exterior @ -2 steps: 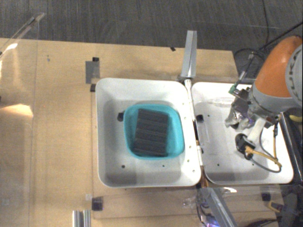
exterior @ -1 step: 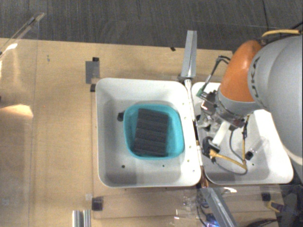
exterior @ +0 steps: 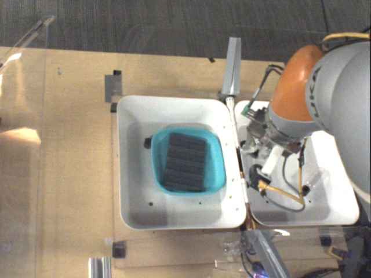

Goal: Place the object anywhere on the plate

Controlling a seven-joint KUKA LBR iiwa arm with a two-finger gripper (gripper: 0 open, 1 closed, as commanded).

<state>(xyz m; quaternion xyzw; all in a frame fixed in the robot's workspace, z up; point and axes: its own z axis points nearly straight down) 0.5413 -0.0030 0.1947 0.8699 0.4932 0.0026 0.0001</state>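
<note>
A square turquoise plate (exterior: 217,162) with rounded corners rests in the middle of the left bin (exterior: 134,155). On the plate lies a dark grey ribbed block (exterior: 185,161), flat and lengthwise, and nothing touches it. My gripper (exterior: 254,148) hangs low over the left side of the right bin (exterior: 339,204), just across the wall between the bins. It is to the right of the plate and apart from both plate and block. The orange-banded wrist hides much of the right bin's floor.
A small dark knob (exterior: 148,143) shows at the plate's left edge. The wall between the bins (exterior: 239,167) runs between my gripper and the plate. A grey metal post (exterior: 232,68) stands behind the bins.
</note>
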